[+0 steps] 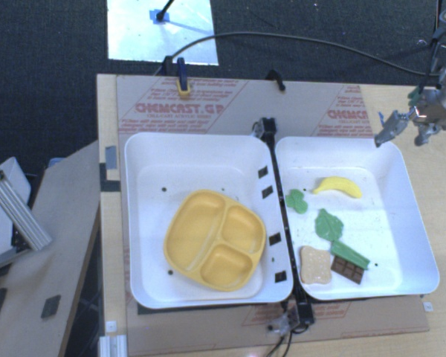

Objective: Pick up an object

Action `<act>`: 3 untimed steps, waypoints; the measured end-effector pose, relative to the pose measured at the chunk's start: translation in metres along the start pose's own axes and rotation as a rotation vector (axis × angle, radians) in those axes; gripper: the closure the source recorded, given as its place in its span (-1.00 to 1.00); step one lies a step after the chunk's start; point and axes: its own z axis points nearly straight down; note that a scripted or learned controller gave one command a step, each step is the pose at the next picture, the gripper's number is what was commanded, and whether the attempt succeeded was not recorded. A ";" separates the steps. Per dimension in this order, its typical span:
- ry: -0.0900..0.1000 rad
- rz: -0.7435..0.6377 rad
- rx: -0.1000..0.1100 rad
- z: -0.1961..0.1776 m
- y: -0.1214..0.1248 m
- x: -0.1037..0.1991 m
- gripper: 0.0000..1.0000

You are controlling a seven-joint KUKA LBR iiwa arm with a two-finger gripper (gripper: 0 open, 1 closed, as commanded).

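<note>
Your metal two-finger gripper [404,125] hangs above the far right corner of the right white bin [412,192]; I judge it spread and holding nothing. The yellow plastic banana [338,187] lies near, apart from the green pieces. Come straight down over its middle, then close across its narrow width.

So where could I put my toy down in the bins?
Left bin: bare floor behind the yellow divided plate. Right bin: open along its right side, past the banana. Crowded near the divider: green pieces, toast, chocolate.
</note>
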 end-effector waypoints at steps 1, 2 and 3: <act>-0.002 -0.003 -0.012 -0.008 0.002 0.001 -1.00; -0.002 -0.001 -0.008 0.051 0.007 -0.006 -1.00; -0.001 -0.002 -0.008 0.096 0.004 0.002 -1.00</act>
